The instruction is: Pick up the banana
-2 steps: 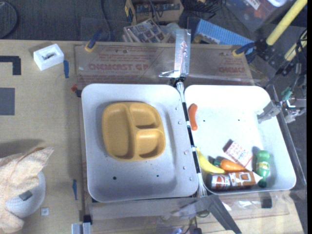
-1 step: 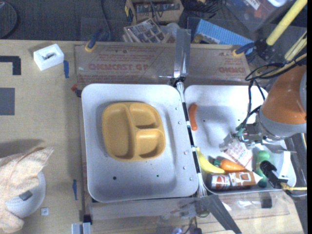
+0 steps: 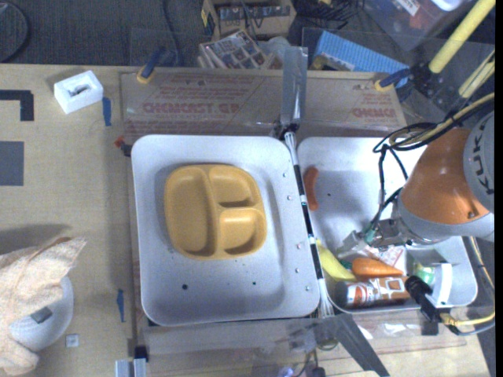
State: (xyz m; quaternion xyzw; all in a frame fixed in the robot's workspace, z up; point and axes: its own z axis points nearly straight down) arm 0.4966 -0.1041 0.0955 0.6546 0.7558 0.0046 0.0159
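The banana [image 3: 333, 265], yellow with a greenish end, lies in the near left corner of the right bin [image 3: 346, 163], close to the dividing wall. My gripper [image 3: 360, 242] hangs low over that bin, just up and right of the banana and right beside an orange carrot [image 3: 378, 268]. The arm's orange band [image 3: 446, 188] sits above it and hides the bin's right side. Nothing shows held in the gripper.
The left bin [image 3: 157, 273] holds a yellow divided plate [image 3: 215, 210]. In the right bin, a small orange object [image 3: 311, 188] rests by the left wall, and a red and white bottle [image 3: 379, 293] lies along the near wall beside a green and white item [image 3: 431, 276].
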